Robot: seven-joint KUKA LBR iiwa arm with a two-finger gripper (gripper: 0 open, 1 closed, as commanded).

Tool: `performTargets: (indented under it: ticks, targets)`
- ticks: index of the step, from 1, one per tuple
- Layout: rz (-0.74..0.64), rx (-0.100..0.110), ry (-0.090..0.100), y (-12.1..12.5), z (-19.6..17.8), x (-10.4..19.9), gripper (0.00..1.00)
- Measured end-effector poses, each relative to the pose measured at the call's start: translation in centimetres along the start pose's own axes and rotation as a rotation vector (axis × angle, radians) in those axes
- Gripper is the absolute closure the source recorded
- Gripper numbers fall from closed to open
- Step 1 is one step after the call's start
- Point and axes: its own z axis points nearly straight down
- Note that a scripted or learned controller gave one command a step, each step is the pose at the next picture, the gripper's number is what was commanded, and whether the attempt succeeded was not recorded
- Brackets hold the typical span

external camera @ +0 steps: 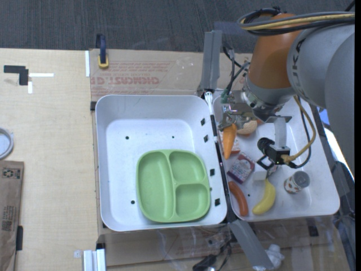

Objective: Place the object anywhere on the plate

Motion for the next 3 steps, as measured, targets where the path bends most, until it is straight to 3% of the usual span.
performTargets:
  ticks: [1, 2, 3]
  targets:
    - [-0.075, 0.001, 0.000, -4.0, 0.0, 6.1, 1.00]
    - [0.096, 0.003, -0.001, -8.5, 3.8, 12.6, 1.00]
    - [0.097, 0.002, -0.002, -8.4, 3.8, 12.6, 0.00]
